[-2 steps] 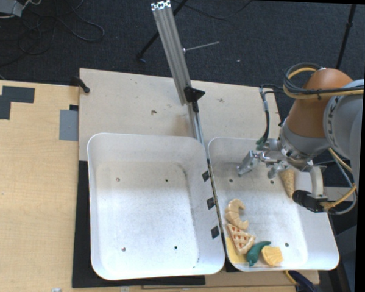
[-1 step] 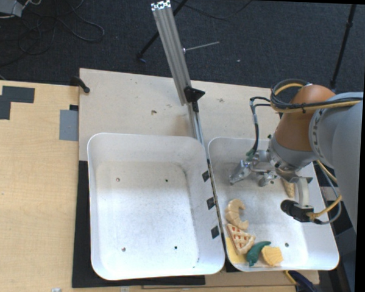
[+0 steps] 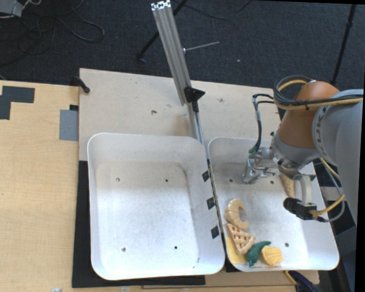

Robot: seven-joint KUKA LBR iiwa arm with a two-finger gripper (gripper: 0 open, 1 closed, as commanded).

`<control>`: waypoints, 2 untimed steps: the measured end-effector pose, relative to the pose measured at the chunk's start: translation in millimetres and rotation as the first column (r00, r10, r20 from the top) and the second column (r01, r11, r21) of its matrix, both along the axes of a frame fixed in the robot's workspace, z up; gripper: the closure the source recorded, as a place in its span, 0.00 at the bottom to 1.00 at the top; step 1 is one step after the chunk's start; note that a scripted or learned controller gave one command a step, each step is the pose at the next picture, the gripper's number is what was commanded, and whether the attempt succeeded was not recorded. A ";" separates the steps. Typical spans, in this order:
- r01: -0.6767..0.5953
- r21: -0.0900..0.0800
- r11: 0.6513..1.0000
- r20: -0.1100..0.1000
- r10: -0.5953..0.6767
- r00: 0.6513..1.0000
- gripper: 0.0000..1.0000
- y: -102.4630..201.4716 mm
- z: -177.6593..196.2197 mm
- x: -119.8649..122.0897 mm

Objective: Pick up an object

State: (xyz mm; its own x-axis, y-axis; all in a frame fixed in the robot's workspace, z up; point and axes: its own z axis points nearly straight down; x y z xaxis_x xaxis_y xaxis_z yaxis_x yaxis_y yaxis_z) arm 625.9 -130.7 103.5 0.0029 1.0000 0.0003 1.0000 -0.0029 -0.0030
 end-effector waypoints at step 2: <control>0.003 -0.001 1.000 0.007 -0.003 1.000 1.00 -4.4 117.2 -12.7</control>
